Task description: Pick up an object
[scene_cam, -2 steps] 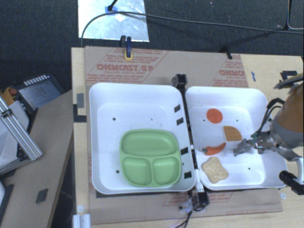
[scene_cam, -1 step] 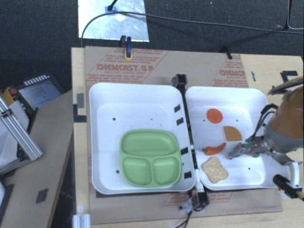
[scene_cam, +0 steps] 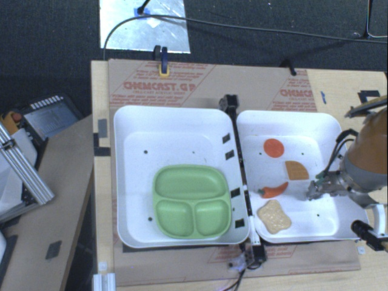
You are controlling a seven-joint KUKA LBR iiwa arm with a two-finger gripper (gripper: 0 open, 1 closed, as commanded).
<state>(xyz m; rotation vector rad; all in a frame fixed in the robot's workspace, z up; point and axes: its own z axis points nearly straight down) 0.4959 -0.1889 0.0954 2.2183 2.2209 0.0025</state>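
Looking down at the desk (scene_cam: 200, 77): left bin (scene_cam: 130, 162) holds one green divided tray (scene_cam: 191, 200). Right bin (scene_cam: 315, 129) has four things: a red disc (scene_cam: 273, 148), a brown toast slice (scene_cam: 296, 171), an orange-red pepper (scene_cam: 274, 191) and a beige cracker (scene_cam: 274, 216). The pincer (scene_cam: 314, 191) sits low, right of the pepper; can't tell its state.

From my remote seat I see the bench (scene_cam: 200, 80) topped with tan cardboard printed in red lettering, a yellow-and-black clamp (scene_cam: 162, 61) gripping its far edge, and dark carpeted floor (scene_cam: 273, 5) spreading beyond it. A shiny metal sheet (scene_cam: 145, 14) lies on that floor at the top, crossed by a black cable (scene_cam: 254, 30) running off to the right. On the left I make out a second tan tabletop (scene_cam: 51, 211) carrying a silver aluminium rail (scene_cam: 21, 165) and a dark device (scene_cam: 48, 117), under even, flat light.
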